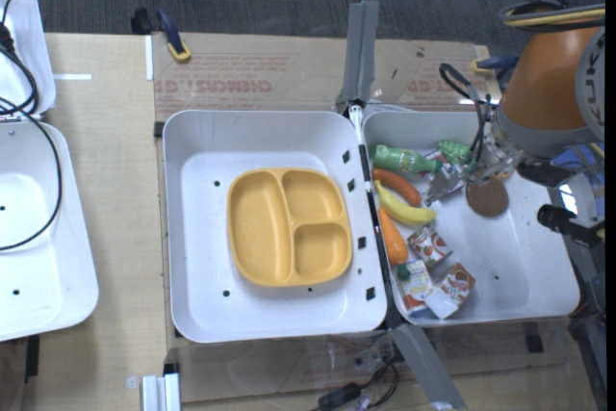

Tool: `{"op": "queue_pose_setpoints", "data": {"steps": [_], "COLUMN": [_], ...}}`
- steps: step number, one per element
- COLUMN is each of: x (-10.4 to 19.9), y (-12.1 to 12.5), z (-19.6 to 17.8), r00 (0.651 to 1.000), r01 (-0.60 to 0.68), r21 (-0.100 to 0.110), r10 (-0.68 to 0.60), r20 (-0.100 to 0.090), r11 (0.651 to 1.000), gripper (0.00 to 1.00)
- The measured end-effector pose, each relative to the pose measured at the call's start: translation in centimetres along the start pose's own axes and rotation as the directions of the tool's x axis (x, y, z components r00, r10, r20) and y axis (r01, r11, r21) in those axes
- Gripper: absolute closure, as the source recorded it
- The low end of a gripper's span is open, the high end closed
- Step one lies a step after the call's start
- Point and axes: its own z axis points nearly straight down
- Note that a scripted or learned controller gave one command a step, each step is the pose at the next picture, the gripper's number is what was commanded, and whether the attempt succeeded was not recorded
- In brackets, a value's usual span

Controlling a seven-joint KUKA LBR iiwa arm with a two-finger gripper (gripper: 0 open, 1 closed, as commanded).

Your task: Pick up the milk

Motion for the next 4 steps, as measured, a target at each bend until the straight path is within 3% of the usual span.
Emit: {"op": "queue_pose_setpoints", "data": {"steps": [1, 2, 3, 4], "x": [3.4, 3.6, -0.8, -0.9], "y": [-7.4, -8.7, -9.0, -8.9], "z": [0.7, 6.6, 6.9, 6.0], "r00": [0.993, 0.982, 0.972, 0.973], "r01": [0.120, 0.189, 0.234, 0.229], "r21": [0.000, -0.007, -0.002, -0.004], "r10": [-0.120, -0.189, -0.234, -0.229], "r20": [0.000, 0.005, 0.002, 0.003], "r11": [0.993, 0.982, 0.972, 0.973], "gripper": [0.00, 0.00, 0.00, 1.00]}}
